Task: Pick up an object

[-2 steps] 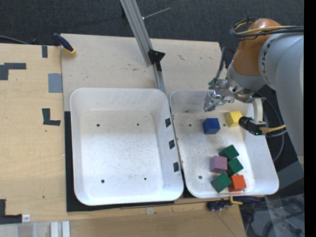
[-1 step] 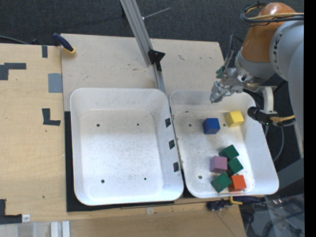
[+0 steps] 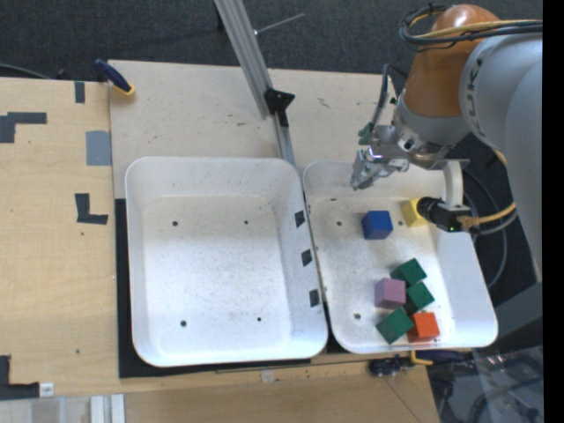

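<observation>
On your far left the wooden bench [image 3: 53, 263] carries a few dark tape marks, and a blue and yellow clamp [image 3: 115, 77] lies near its upper edge. Next you see the left bin [image 3: 141, 236], a shallow white tray with a speckled floor. A grey metal rail [image 3: 251, 51] runs down at a slant from the top and ends at the seam between the two trays. Moving on, the right bin [image 3: 339, 324] holds all the blocks: a blue cube [image 3: 377, 225] sits near the middle of its upper half, a yellow block [image 3: 411, 212] lies just to its right by the rim, and lower down a purple cube [image 3: 390, 292], three green blocks [image 3: 410, 271] and an orange cube [image 3: 425, 325] cluster close together, several touching. The gripper [image 3: 364, 176] hangs over the upper left corner of that tray, apart from the blue cube, with nothing between its fingers; you cannot tell from here whether they are spread or pressed together. The grey arm [image 3: 493, 86] with its orange band reaches in from your right
</observation>
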Motion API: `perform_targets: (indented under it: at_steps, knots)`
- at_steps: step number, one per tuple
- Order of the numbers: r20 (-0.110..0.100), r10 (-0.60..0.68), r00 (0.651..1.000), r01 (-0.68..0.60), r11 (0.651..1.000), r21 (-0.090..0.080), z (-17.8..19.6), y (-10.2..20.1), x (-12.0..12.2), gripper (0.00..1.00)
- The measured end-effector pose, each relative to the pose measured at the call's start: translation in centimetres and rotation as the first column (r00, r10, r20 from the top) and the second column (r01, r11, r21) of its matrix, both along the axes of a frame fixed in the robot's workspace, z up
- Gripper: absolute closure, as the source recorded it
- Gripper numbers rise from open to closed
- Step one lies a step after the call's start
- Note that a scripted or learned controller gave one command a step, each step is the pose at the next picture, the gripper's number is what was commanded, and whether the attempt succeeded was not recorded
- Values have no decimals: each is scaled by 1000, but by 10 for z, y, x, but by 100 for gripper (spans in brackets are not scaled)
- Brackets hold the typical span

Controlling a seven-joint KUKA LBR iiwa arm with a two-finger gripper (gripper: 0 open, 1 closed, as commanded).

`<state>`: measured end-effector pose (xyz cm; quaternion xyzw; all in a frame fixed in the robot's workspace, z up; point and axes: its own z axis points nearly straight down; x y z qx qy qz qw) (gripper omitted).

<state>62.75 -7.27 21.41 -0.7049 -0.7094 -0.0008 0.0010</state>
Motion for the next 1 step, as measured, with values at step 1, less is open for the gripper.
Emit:
perform_targets:
  at_steps: [1]
  knots:
    - [-2, 1, 1000, -1, 1000, 0, 4, 60, -23, 100]
